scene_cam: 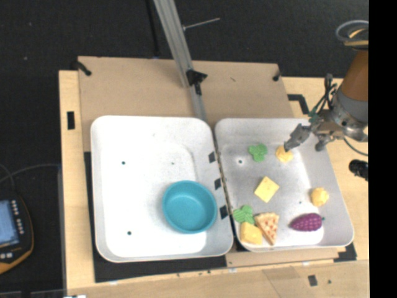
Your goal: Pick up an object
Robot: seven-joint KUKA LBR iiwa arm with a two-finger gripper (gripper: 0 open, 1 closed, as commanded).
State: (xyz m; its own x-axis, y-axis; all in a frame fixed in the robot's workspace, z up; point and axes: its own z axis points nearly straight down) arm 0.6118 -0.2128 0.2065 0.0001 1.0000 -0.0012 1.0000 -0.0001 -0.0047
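Pale wooden worktop [155, 89] left of the claw [307, 138], dark floor [37, 30] around, slanted metal pole [177, 39], handheld screen [11, 225] far left

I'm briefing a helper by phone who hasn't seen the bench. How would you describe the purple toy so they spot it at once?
Look in the right-hand white bin, at the corner near the front, away from the blue bowl in the other bin. The purple grape bunch lies there, right of the pizza slice. It is the only purple item; its neighbours are yellow or green.
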